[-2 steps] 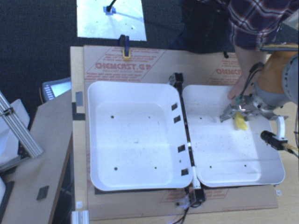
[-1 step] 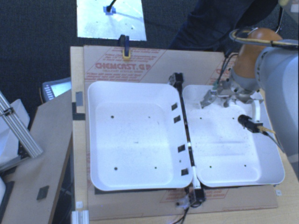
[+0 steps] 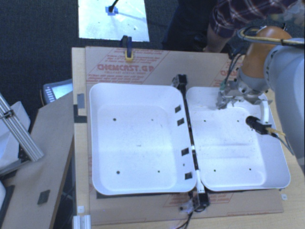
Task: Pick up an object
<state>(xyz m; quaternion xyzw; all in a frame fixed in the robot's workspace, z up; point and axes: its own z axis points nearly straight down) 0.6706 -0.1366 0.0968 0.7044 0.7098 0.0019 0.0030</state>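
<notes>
Where the object lies cannot be told: the patch of floor beneath the gripper (image 3: 223, 104) is hidden by it. The gripper is seen low in the far left part of the right bin (image 3: 274, 175), close to the floor and near the far wall. How wide it is open, and whether anything is held in it, cannot be told — that part is small and blurred. Above it the orange band (image 3: 259, 51) is seen, and the grey arm (image 3: 288, 75) is extended in from the right edge, over the bin's far right corner.

The right bin's floor is marked by faint dark scuffs (image 3: 228, 144) and a few small dark dots. The left bin (image 3: 95, 142) is set just beside it, the two rims touching along a seam on which black clips (image 3: 180, 122) are spaced. Both bins are borne on a brown board (image 3: 143, 63) printed in red; a yellow-and-black clamp (image 3: 127, 49) is fixed at its far edge. Beyond the board a shiny sheet (image 3: 95, 18) is laid on dark carpet (image 3: 38, 23). At the top right a plaid sleeve (image 3: 243, 6) is seen. To the left, a metal rail (image 3: 21, 135) is propped at a slant — near it, a small screen (image 3: 57, 92). Cables (image 3: 193, 208) are gathered at the near end of the seam.
</notes>
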